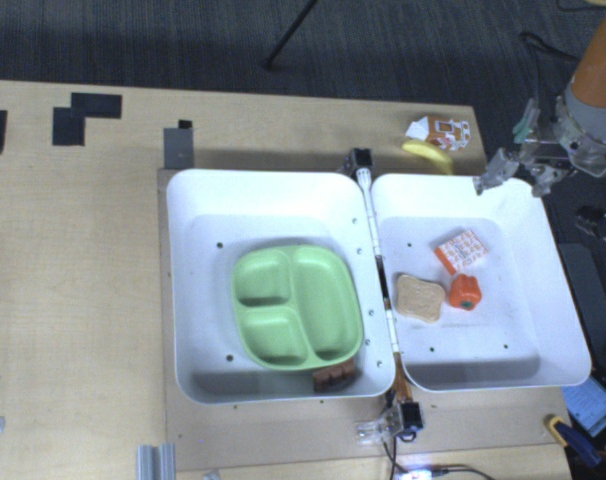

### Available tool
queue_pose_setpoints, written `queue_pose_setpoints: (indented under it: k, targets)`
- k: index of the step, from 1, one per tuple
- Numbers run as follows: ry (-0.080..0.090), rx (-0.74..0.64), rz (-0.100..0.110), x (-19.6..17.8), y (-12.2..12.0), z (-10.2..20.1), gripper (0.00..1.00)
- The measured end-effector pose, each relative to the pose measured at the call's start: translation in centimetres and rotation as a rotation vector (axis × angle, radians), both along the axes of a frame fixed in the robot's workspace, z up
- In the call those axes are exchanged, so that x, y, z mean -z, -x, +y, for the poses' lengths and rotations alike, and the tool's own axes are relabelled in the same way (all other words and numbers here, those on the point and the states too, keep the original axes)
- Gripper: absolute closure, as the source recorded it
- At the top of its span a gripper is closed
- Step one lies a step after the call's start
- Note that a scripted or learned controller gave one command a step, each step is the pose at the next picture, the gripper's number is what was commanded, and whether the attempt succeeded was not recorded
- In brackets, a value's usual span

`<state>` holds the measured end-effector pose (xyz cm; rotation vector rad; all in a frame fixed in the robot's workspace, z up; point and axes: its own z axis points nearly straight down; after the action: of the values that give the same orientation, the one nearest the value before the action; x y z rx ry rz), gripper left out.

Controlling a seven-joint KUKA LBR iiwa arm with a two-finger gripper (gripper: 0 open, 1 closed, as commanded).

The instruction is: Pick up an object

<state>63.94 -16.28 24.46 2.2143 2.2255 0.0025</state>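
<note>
In the right bin (543, 298) lie three things: an orange and white packet (461, 251), a tan slice of bread (420, 297) and a small orange-red pepper (465, 292) just right of the bread. My gripper (513, 173) hangs over the bin's far right corner, up and to the right of the packet and well apart from it. Its fingers stand open with nothing between them.
The left bin (198, 268) holds a green divided plate (296, 306), with a brown piece (333, 376) at the plate's near edge. Behind the right bin, on the bench, lie a yellow banana (423, 151) and a small snack pack (443, 131).
</note>
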Motion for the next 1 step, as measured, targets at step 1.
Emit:
queue_pose_setpoints:
  k: [1]
  targets:
    - [0.001,0.000,-0.007,14.45,1.90,4.31,0.00]
